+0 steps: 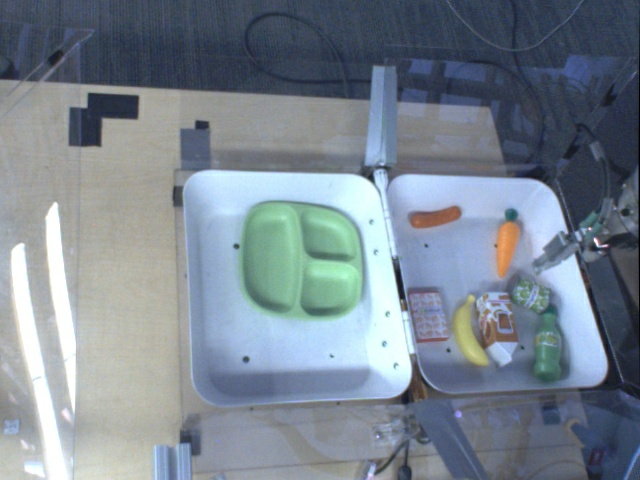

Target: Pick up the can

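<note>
The can [530, 294], small with a green and white label, lies in the right bin [440, 368] near its right side, between a carrot and a green bottle. My gripper [562, 249] reaches in from the right edge and hangs over the bin's right rim. It is above and to the right of the can and apart from it. Nothing shows held in it.
The right bin also holds a sausage [435, 217], an orange carrot [507, 246], a red card [428, 314], a banana [467, 332], a brown and white carton [496, 323] and a green bottle [548, 345]. The left bin [215, 358] bears a green divided plate [300, 258].
</note>
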